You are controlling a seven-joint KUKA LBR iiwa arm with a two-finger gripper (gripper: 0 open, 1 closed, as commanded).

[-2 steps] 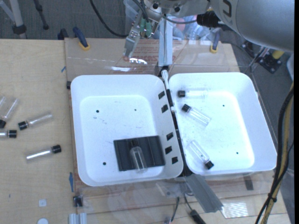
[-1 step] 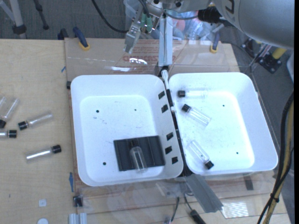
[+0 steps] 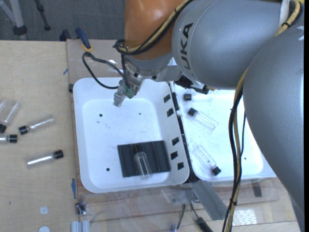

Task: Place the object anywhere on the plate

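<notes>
Camera view: my gripper [image 3: 119, 98] hangs over the left bin [image 3: 87, 129], far from the vial [image 3: 141, 164] lying on the dark plate [image 3: 126, 159]. It holds nothing I can see.

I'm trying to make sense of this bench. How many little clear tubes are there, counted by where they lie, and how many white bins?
Vials on the black plate: 1
Vials in the right bin: 2
Vials on the bench at left: 4
White bins: 2
Total: 7 vials, 2 bins

vial [image 3: 141, 163] on plate [image 3: 128, 161], in left bin [image 3: 91, 129]
</notes>
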